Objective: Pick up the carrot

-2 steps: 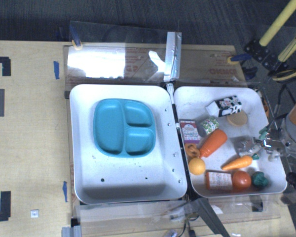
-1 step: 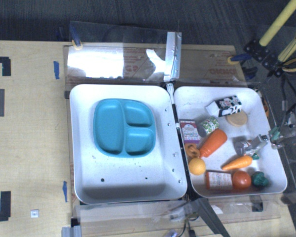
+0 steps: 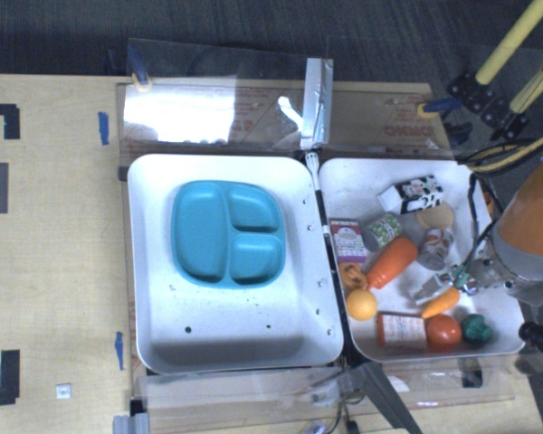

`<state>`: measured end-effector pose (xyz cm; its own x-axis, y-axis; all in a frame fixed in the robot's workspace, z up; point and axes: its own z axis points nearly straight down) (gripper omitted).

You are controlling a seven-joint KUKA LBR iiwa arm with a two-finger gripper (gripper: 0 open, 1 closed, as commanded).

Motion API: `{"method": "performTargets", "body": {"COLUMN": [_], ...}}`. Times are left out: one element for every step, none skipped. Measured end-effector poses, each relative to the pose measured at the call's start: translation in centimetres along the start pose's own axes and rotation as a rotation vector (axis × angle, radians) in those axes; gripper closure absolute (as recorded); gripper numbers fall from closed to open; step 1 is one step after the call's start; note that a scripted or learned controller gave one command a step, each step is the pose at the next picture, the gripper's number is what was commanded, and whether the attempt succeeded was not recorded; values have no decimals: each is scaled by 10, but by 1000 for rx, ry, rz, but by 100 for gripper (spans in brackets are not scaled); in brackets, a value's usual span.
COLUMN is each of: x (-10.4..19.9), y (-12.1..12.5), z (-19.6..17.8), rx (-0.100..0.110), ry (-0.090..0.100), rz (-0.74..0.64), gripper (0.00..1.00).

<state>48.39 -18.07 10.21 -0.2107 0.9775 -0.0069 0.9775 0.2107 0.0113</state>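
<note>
Lies near right bin's [image 3: 489,355] front edge: carrot [image 3: 391,262], long axis diagonal, just left of end effector [image 3: 460,280]; cannot tell end effector's state.

The carrot [image 3: 392,261] is seen in the right bin [image 3: 380,174], near its middle. It is orange and tapered (a toy, by its smooth look), and it is laid on its side at a slant, the thicker end raised toward the upper right and the narrower end pointed down-left. A second, smaller orange piece [image 3: 441,302] is found lower right of it.
</note>
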Motion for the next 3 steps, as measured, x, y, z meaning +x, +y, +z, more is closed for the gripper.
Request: {"method": "performTargets", "body": {"x": [3, 1, 1], "y": [3, 4, 3], "z": [10, 2, 3], "rx": [-9, -11, -9], "ry": [-8, -12, -11], "rz": [104, 107, 107], "gripper": [0, 100, 0]}}
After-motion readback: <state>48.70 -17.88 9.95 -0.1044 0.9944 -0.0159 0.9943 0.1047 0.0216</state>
